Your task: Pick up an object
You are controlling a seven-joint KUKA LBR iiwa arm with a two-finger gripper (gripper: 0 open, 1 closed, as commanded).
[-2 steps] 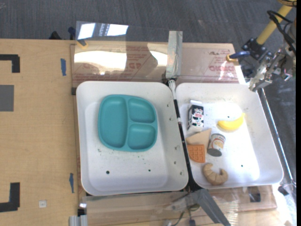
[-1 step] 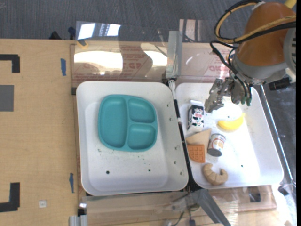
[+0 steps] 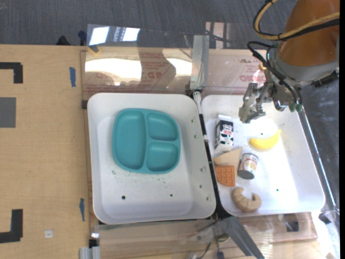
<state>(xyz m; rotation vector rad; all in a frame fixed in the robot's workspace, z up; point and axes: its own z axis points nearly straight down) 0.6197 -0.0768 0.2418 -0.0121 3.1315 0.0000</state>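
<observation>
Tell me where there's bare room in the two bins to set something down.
Left bin: bare floor rings the teal divided plate, widest below it. Right bin: free right of the banana and can. Crowded by the divider: milk carton, waffle, croissant.

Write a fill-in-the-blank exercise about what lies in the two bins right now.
1. The teal divided tray lies in the ____ bin of the camera view.
2. The tray has ____ compartments.
3. The yellow fruit in the right bin is a ____.
4. The gripper hangs over the ____ bin.

Missing words: left; three; banana; right.
</observation>
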